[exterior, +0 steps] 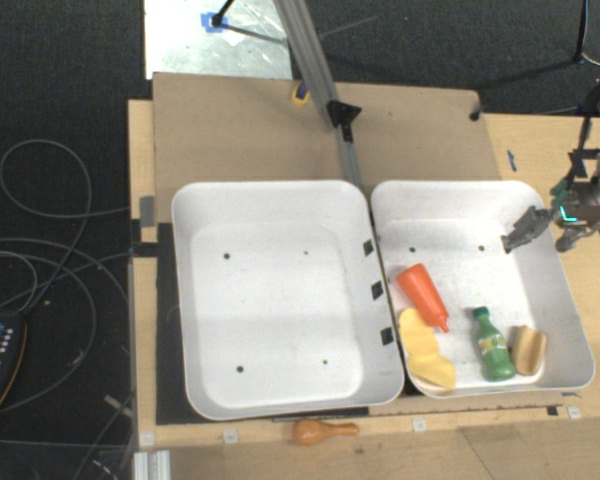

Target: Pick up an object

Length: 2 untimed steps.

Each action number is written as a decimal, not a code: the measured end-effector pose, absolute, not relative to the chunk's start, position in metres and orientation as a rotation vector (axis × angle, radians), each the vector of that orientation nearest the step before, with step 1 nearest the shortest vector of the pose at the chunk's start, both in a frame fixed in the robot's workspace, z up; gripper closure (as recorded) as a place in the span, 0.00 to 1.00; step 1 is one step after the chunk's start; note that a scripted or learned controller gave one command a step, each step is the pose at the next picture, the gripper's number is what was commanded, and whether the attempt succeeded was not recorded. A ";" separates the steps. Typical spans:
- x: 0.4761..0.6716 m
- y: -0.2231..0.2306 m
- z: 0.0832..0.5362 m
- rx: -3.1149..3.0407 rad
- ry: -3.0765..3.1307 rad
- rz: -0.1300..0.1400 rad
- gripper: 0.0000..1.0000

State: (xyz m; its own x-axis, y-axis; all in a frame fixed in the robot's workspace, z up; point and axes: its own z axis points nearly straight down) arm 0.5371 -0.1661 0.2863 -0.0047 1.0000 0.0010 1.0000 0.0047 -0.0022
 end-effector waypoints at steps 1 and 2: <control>0.538 -0.166 0.288 -2.218 -2.226 -0.002 0.00; 0.541 -0.164 0.226 -2.218 -2.219 0.003 0.00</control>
State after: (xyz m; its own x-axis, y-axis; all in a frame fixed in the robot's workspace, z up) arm 0.5410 -0.1639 0.2261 -0.0003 1.0000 0.0015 1.0000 0.0003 -0.0045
